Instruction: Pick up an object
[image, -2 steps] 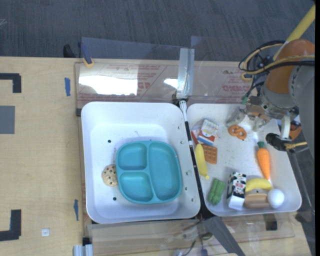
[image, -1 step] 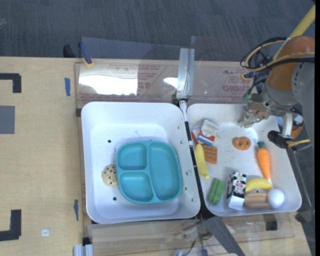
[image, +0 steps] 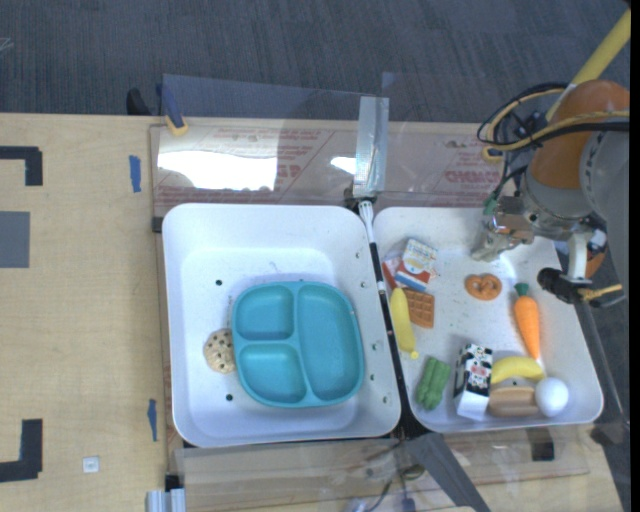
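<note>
My gripper (image: 493, 243) hangs over the back right part of the right bin (image: 585, 345), just behind a round orange cookie (image: 484, 287). Nothing shows in its grasp. An orange carrot (image: 527, 320) lies to the cookie's right. Toward the bin's left side lie a small red-and-white carton (image: 415, 262), a waffle (image: 422, 309) and a yellow corn cob (image: 402, 320). Along the front are a green pea pod (image: 433, 382), a cow-patterned milk carton (image: 475, 378), a banana (image: 517, 370), a brown bun (image: 512, 402) and a white egg (image: 551, 396).
The left bin (image: 190, 250) holds a teal three-part tray (image: 296, 342) with a chocolate-chip cookie (image: 218, 350) at its left edge. A clear divider (image: 371, 150) stands behind the bins. Cables (image: 520, 115) loop near the wrist's orange band (image: 590, 110).
</note>
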